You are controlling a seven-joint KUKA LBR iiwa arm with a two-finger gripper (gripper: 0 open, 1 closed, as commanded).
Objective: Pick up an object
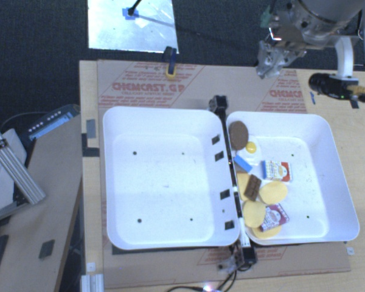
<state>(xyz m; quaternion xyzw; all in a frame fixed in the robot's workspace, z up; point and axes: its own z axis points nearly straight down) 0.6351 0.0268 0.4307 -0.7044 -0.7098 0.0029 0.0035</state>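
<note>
My gripper (271, 66) hangs high over the bench's back edge, behind the right bin (328, 175), with nothing visible between its fingers. Along the right bin's left side lie a brown oval piece (238, 134), a small yellow ball (250, 146), a blue block (243, 162), a white packet with blue and red print (275, 170), a dark brown bar (252, 187), pale yellow discs (274, 193) and a dark red packet (274, 216). All of them lie well in front of and below the gripper.
The left bin (164, 175) stands beside the right one, joined by a black clipped divider (228, 169). A shiny metal sheet (132, 17) lies at the back left. A grey rail (12, 169) leans at the far left.
</note>
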